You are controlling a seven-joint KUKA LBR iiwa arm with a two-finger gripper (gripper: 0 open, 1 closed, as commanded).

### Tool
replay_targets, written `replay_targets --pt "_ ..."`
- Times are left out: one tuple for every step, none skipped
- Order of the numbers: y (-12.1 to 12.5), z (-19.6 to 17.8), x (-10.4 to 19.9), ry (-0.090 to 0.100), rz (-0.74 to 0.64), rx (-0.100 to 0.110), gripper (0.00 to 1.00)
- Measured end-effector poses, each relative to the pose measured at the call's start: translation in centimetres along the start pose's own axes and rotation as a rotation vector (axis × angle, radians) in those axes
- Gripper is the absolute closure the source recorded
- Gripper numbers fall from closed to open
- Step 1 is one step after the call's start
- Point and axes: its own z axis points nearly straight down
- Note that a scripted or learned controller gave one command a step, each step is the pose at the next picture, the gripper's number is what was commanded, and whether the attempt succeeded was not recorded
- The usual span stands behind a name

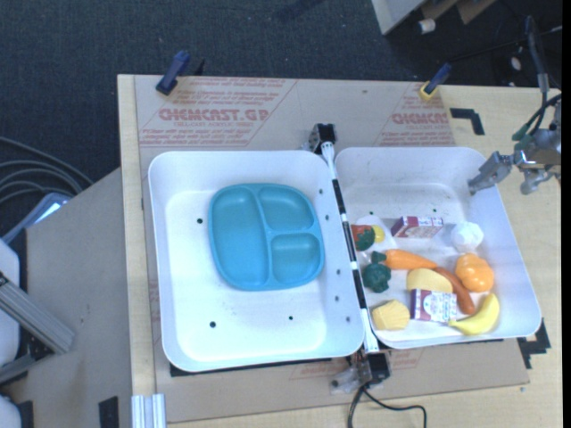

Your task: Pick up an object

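Honestly, the carrot [419, 261] mid right bin [508, 212] looks light, hard, slick; grab across its middle. Gripper [500, 169] at the far-right rim, jaws' state unclear.

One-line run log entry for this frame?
phase: pre-grasp | gripper: above right bin far right rim, holding nothing | left bin: blue divided plate | right bin: toy food incl. banana, carrot
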Motion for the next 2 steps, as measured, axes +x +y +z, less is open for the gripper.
replay_targets --pt "0.4 14.5 1.9 -0.004 0.001 -0.018 0.0" --pt "0.5 14.8 4.3 -0.004 0.0 -0.026 0.0"
